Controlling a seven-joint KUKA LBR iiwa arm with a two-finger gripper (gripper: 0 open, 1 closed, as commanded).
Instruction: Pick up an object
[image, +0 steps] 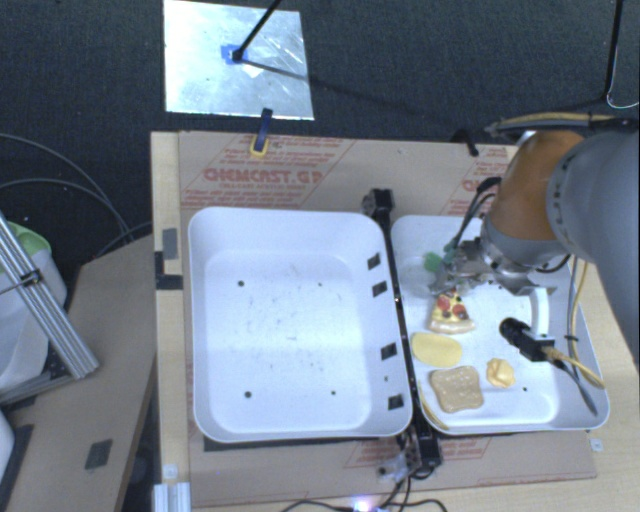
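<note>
Pizza slice (452, 312) is the likeliest pick, and it is lying in the right bin (574, 407), just right of the divider (396, 300) where the two bins are meeting, with its long axis running roughly up and down the view and its narrower end pointing toward the arm. Working rightward from that divider, the left bin (290, 330) is sitting on its far side, while on the near side a pale yellow oval piece (437, 349) and a toast-like slab (457, 388) are lying below the slice, with a small yellow lump (500, 373) further right and a green piece (433, 263) above. The gripper (455, 283) is hanging directly above the slice's upper end, so the target is lying just below and slightly toward the bottom of the view from it; judging from this, a short straight descent is what the pick is calling for. Whether the pincer is open or closed I cannot tell, since the wrist is hiding it.
</note>
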